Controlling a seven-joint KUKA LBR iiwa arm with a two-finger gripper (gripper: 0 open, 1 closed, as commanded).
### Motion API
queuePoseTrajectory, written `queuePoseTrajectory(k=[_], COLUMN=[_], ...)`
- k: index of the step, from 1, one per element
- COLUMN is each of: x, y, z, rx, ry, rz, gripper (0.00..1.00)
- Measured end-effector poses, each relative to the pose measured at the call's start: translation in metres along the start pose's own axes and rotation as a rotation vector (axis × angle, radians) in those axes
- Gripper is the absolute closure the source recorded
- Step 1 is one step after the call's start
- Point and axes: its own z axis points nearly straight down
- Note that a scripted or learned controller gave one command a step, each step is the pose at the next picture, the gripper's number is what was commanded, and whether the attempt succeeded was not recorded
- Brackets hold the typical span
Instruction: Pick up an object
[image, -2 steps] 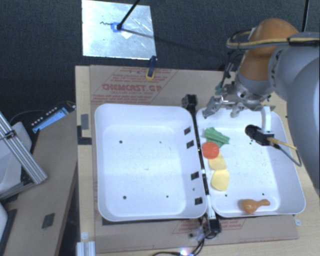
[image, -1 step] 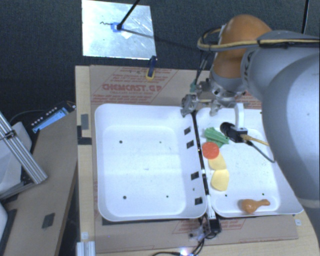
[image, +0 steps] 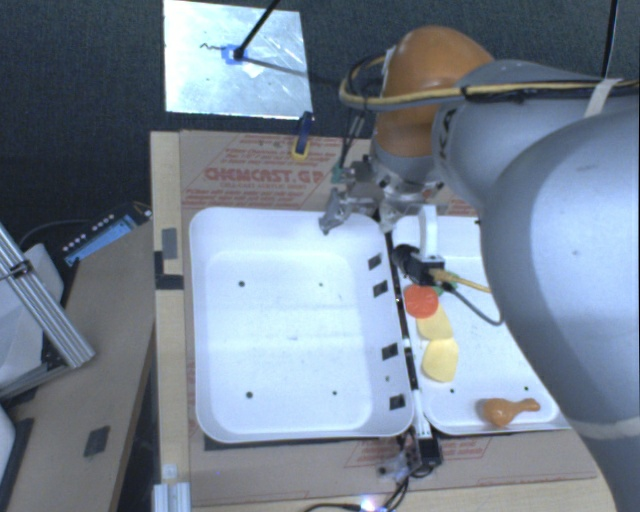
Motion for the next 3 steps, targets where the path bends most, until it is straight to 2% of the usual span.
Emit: queuePoseTrajectory(k=[1,2,3], x=[0.043,0.040,0.065], y=[0.001,0.001,0.002], z=[-0.051,-0.059,-0.193], rx=[-0.005,-0.003,-0.015], ry=[0.001,-0.002,0.002], rz=[0.001,0.001,0.003], gripper=[0.00,1.00,1.00])
